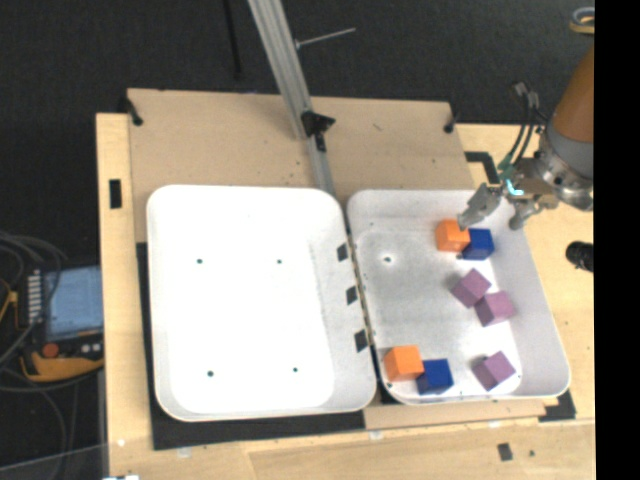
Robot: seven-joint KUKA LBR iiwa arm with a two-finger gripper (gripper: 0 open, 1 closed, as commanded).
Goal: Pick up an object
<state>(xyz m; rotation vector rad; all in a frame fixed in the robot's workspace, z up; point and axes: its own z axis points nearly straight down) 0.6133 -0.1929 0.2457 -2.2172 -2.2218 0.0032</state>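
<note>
My claw (497, 208) hangs over the top right of the right bin (400, 218), prongs spread apart, clamped on nothing.

1 prong points down-left toward an orange block (451, 235) that touches a blue block (479, 244) on its right; I cannot tell whether the prong tip touches either. 2 purple blocks (470, 287) (494, 308) sit just below, side by side. Near the bin's front edge lie another orange block (404, 361) touching another blue block (435, 376), and a 3rd purple block (493, 370) nearby. The left bin (245, 298) sits beside it on the bench (220, 138).
</note>
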